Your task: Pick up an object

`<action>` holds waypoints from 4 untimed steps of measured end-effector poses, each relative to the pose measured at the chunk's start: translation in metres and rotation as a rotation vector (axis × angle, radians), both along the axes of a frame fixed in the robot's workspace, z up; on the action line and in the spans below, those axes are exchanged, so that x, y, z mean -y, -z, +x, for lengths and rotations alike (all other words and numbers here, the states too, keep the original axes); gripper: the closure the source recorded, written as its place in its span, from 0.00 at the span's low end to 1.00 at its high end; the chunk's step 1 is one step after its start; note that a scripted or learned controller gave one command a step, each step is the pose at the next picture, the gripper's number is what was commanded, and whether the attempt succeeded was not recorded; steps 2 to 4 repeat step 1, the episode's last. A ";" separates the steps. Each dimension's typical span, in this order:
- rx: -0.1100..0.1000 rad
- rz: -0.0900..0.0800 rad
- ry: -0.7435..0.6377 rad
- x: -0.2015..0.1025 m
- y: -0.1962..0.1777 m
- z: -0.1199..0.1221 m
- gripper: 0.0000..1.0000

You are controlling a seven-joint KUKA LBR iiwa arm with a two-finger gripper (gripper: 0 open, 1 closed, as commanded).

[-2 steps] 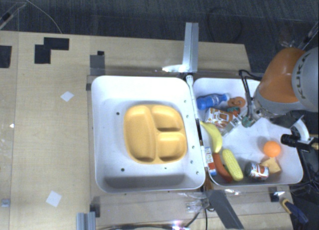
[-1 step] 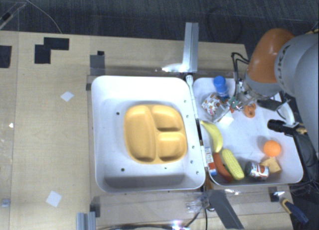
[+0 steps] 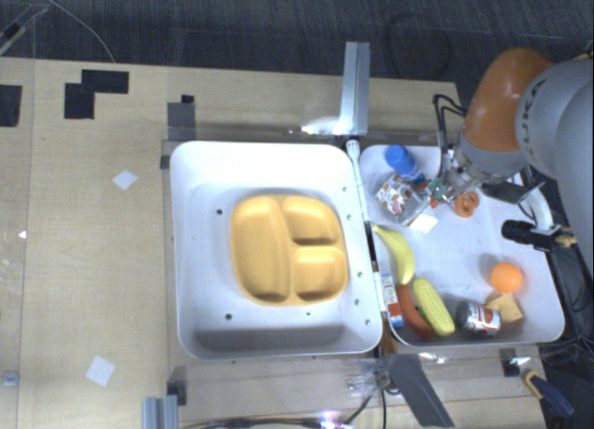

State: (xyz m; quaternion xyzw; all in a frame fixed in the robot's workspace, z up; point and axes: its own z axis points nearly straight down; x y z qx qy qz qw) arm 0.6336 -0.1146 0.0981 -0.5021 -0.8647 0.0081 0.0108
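the gripper (image 3: pixel 445 186) is low in the far part of the right bin (image 3: pixel 548 320), among a small cluster of things, and whether its jaws are open or closed cannot be told from this slanted overhead view. just to its left lies a clear packet with red print (image 3: pixel 401 197), tilted, with a blue bottle cap (image 3: pixel 398 158) just beyond it toward the bin's far edge. a small orange ring-shaped piece (image 3: pixel 466 203) sits just right of the gripper, close enough that contact cannot be judged. nearer the front of the same bin, a banana (image 3: pixel 400 253) lies along the left wall, and below it a corn cob (image 3: pixel 433 305) rests against a red item (image 3: pixel 415 318) at the front left corner. an orange (image 3: pixel 507 277) sits toward the right side, with a tan block (image 3: pixel 510 307) just in front of it and a printed can (image 3: pixel 481 319) on its side beside that block. the grey arm (image 3: pixel 543 121) with its orange band comes in from the right above the bin. the left bin (image 3: pixel 200 232) holds a yellow divided tray (image 3: pixel 288 247) near its middle.
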 end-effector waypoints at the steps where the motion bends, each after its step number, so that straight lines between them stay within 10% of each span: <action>1: 0.036 0.002 0.270 -0.076 -0.090 -0.014 1.00; 4: 0.036 0.002 0.270 -0.076 -0.090 -0.014 1.00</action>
